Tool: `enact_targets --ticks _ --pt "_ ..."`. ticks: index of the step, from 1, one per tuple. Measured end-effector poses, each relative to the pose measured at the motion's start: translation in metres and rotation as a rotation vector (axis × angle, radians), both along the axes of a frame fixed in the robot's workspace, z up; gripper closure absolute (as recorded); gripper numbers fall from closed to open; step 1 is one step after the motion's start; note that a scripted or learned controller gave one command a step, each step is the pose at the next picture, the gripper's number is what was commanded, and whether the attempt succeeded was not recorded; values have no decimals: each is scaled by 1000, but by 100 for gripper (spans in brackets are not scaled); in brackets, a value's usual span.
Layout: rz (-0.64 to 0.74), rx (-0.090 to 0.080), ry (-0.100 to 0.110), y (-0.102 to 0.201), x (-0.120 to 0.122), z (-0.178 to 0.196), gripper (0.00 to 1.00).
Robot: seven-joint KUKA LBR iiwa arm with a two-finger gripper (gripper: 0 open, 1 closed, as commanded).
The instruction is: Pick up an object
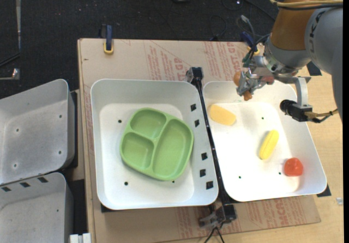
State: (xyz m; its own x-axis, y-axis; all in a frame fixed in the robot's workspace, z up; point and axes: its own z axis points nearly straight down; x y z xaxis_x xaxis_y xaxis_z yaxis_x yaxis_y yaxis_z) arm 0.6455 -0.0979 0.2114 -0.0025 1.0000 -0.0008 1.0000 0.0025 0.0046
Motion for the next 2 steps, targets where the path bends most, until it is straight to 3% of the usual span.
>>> enact_targets --ticks 1,2 --pt "2 0 -3 5 4 63 100" --pt "3 1 6 47 -22 60 100"
